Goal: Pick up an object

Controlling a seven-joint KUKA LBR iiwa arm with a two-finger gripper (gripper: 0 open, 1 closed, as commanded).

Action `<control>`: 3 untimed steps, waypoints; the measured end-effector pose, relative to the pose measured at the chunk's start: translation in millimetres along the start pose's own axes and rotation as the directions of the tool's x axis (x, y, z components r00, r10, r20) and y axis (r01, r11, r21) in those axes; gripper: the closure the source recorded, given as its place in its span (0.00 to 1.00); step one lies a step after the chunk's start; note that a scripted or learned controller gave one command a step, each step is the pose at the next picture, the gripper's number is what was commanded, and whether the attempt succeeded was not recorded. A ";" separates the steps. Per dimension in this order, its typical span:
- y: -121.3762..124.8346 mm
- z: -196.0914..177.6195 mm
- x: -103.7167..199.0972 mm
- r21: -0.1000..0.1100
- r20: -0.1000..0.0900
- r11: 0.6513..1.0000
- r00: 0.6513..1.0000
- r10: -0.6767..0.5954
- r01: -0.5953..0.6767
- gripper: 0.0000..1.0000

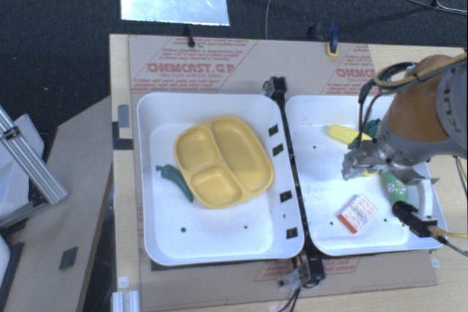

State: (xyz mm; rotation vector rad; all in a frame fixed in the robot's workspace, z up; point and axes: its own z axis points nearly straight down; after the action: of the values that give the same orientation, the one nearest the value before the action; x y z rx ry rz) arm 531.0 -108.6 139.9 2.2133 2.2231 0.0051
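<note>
Gripper (356,166) low over the right bin (314,230), reaching in from the right beneath the grey arm (424,113); its tip sits just below and beside the yellow corn (338,133) that lies near the bin's upper middle. How the gripper is set cannot be told from this slanted view, and nothing can be seen held in it.

Candidate objects in the right bin: the corn, close to the gripper; a green piece (395,188) partly covered by the arm, just right of the gripper; a small red-and-white card (357,212) flat on the floor, nearer the front edge. The left bin (157,157) holds a yellow tray (223,161) with three compartments and a green pepper (175,180) touching the tray's left side. A black divider (287,157) runs between the bins.

Risks, as judged from this position: the gripper appears offset from the corn rather than centred over it, so closing here may catch only the end and roll the piece away, or meet bare floor. The green piece lies under the wrist and could be nudged or pinned during descent. The card is thin and flat; fingers would likely slide over it without purchase. A further descent at this height may press the tip into the bin floor.
</note>
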 end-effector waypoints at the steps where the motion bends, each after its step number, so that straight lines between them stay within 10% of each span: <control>1: 4.7 -63.9 2.6 -0.003 0.001 1.000 1.000 -0.001 0.001 1.00; 3: 25.9 -94.6 54.3 0.001 -0.003 1.000 1.000 -0.006 0.006 1.00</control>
State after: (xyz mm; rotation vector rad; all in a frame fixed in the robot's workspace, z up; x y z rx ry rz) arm 556.1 -54.1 234.6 2.2088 2.2316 0.0063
